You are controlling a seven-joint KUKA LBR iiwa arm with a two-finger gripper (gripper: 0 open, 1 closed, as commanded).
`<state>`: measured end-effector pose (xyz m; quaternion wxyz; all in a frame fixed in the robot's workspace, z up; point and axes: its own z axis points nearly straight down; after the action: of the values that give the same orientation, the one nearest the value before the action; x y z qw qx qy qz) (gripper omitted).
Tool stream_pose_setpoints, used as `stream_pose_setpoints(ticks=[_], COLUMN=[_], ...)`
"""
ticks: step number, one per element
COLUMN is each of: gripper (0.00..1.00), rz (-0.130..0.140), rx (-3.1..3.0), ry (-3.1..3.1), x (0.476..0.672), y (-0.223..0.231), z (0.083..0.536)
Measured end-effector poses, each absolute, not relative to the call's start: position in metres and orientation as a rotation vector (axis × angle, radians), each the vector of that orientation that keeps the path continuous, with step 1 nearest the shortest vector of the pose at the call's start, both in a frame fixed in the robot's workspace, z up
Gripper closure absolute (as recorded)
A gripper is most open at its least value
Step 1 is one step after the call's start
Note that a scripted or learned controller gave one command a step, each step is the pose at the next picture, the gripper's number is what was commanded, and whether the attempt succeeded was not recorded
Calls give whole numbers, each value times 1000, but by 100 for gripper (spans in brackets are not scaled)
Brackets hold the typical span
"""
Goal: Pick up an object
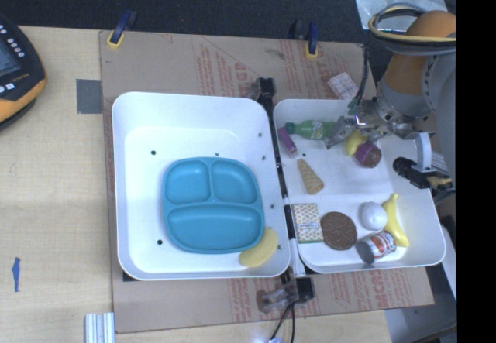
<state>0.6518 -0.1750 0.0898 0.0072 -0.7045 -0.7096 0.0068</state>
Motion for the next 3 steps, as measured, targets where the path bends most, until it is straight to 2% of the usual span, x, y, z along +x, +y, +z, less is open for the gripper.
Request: stream_pose_setpoints(ticks=[1,2,3], gripper=[0,0,0], rz=[6,24,27], rx=[-2217,-2206,-2204], ry=[-2220,-2217,-2217], x=[646,652,652], y=[-212,-198,-168], z=[92,90,90])
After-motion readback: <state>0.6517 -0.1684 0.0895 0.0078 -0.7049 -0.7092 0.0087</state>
